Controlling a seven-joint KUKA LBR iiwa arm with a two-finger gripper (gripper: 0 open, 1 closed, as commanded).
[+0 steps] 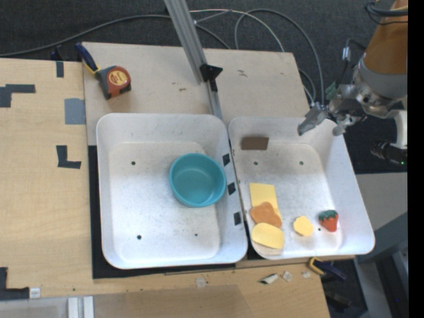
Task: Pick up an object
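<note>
Bins sit side by side below the pincer [322, 120], which hangs over the upper right corner of the right bin [348, 177] with its two fingers spread apart and nothing between them. Down and to the left of the pincer, near that bin's top wall, lies a brown block [254, 142]. Farther below it, along the bin's bottom end, cluster a yellow square [262, 193], an orange piece [265, 214], a pale yellow slice [267, 236], a small yellow round [303, 226] and a strawberry [328, 220]. Well to the pincer's left, the left bin [119, 177] holds a teal bowl [197, 179].
</note>
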